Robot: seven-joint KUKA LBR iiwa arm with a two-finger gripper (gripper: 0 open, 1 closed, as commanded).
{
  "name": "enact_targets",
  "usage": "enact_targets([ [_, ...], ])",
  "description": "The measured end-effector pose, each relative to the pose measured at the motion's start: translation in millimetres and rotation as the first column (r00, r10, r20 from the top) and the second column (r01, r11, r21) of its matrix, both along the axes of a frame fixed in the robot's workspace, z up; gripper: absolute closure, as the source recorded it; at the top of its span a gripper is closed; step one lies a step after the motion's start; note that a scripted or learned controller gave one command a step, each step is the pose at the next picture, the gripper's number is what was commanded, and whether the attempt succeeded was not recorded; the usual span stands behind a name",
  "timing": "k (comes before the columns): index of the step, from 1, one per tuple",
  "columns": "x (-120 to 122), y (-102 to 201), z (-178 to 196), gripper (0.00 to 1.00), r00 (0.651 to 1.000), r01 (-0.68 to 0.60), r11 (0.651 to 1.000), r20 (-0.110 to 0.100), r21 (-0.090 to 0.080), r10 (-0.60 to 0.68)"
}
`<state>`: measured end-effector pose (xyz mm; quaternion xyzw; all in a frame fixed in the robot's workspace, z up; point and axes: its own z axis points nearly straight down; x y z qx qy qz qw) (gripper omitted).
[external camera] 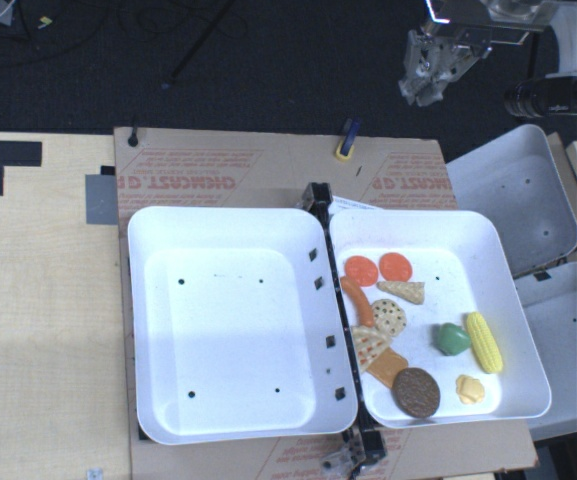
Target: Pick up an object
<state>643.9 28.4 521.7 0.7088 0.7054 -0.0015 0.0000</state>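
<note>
Lying in the right bin [508, 268] are all the candidates for picking: two red discs [378, 267], a yellow corn cob [484, 341] beside a green pepper [452, 339], a dark round cookie [416, 392], a small yellow piece [470, 389], an orange sausage [356, 299] and a cluster of crackers and wedges [380, 333] near the bin's left wall. The left bin [158, 238] sits just beside it on the counter [48, 298], over a cardboard sheet [238, 173].

To do this step well, I would judge the corn cob or the cookie the safest targets: each has some free space around it, whereas the crackers and sausage overlap and crowd the divider. Coming straight down over the middle of the chosen item, with the closing direction across its narrow side, should lessen the chance of nudging neighbours.

The jaws [426, 73] hang high at the upper right, above the dark floor beyond the counter, well apart from every object and carrying nothing; whether they are spread or closed I cannot tell at this size
</note>
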Motion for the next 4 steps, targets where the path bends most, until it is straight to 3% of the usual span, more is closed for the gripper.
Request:
enact_targets([
  [1,0,-66,-5,1.00,1.000,0.000,1.000,-0.003,0.001,0.000],
  [2,-4,-142,17,1.00,1.000,0.001,1.000,0.001,0.000,-0.001],
  [3,-10,-218,1,1.00,1.000,0.001,1.000,-0.004,0.001,-0.001],
  [4,-9,-214,2,0.00,1.000,-0.005,1.000,-0.002,0.003,0.005],
])
